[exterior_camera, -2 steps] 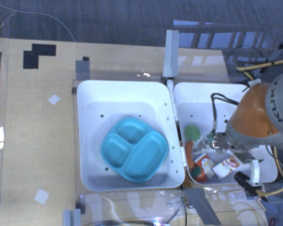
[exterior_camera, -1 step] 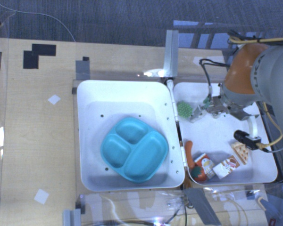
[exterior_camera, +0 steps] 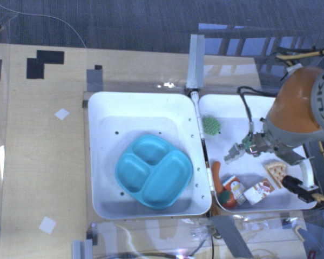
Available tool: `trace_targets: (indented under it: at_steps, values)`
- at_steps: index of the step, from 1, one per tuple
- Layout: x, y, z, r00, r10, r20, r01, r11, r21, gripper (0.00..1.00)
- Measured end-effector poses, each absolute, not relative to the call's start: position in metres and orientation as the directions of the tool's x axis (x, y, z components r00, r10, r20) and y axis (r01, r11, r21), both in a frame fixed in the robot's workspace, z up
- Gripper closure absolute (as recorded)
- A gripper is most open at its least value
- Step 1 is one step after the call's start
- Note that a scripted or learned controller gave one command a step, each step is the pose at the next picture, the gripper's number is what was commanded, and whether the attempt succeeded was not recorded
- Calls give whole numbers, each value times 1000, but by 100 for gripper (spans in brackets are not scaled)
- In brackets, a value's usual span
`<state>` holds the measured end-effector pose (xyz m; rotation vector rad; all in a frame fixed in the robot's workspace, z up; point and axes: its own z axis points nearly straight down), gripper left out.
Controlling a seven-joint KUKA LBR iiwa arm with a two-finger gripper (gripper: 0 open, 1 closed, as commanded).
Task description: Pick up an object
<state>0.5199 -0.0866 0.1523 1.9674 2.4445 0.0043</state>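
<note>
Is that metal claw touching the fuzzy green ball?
Apart. The camera view shows bare white bin floor between the gripper and the fuzzy green ball in the right white bin.

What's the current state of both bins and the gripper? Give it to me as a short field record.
left bin: holds a blue divided plate
right bin: green spiky ball near its far left corner; orange carrot-like toy, small cartons and a waffle-like piece along its near side
gripper: over the right bin's middle, nothing visibly between its fingers
finger state: cannot tell
task status: no object picked yet
</note>
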Motion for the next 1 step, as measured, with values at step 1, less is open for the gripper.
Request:
trace_targets:
  at_steps: [1]
  values:
    - [491,-96,90,-311,951,-7,950,311,14,0]
